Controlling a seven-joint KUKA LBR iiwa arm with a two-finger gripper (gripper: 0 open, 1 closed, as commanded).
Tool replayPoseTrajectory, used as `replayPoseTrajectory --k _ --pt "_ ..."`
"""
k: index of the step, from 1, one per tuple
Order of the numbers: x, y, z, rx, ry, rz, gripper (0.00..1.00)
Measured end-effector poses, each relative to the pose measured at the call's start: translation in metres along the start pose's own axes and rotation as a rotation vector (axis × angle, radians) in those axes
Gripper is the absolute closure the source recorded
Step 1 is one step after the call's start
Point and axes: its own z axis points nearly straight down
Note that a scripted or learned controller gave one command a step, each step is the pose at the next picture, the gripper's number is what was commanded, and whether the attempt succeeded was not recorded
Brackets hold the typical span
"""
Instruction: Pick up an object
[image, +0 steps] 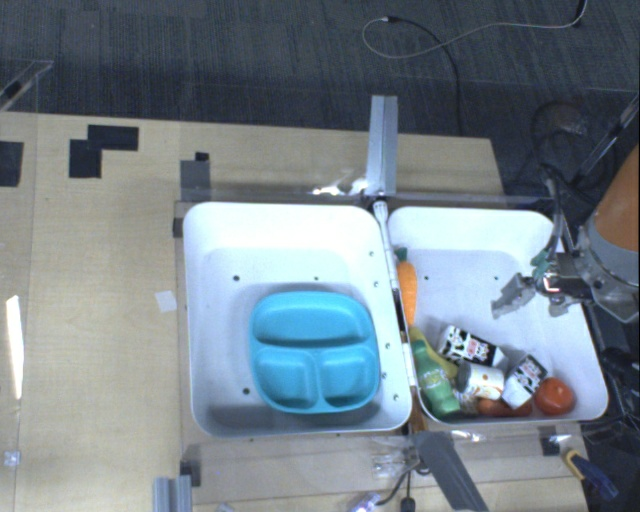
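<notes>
The candidate objects lie untouched in the near part of the right bin (470, 235): a black-and-white carton (468, 347), a green bottle (433, 378), a small white can (484, 380), a red tomato (554, 397) in the near right corner, and an orange carrot (406, 286) along the left wall. The end effector (530, 290) hovers above the bare middle of this bin, apart from every item, its fingers spread and nothing between them, so the pick appears not yet started: descent, closure and lift remain. The left bin (215, 240) on the tabletop (90, 330) holds a blue divided tray (314, 350).
</notes>
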Motion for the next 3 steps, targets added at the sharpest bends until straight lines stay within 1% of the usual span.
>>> replayPoseTrajectory --k 1,2,3 --pt "-0.034 0.072 0.01 0.0 0.0 0.189 0.0" --pt "-0.068 0.111 0.088 0.002 0.0 0.348 0.0" --pt "-0.067 0.113 0.077 -0.003 -0.001 0.341 1.0"
